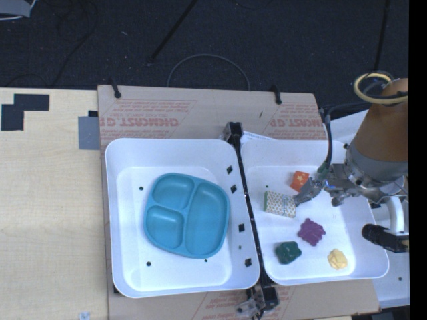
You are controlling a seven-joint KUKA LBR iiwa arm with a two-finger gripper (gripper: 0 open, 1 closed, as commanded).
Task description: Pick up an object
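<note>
Fingers (308, 191) low in right bin (373, 272), beside patterned block (279, 204) (open or closed: cannot tell).

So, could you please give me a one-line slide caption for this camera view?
Gripper beside a patterned block in the right bin; blue divided plate in the left bin.

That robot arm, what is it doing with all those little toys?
The robot arm is reaching into the right bin to try to pick something up. Its gripper is down low, right next to a small patterned block and near an orange piece. I can't tell if it has grabbed anything. A purple toy, a dark green toy and a yellow toy lie nearby. The left bin holds a blue divided plate.
</note>
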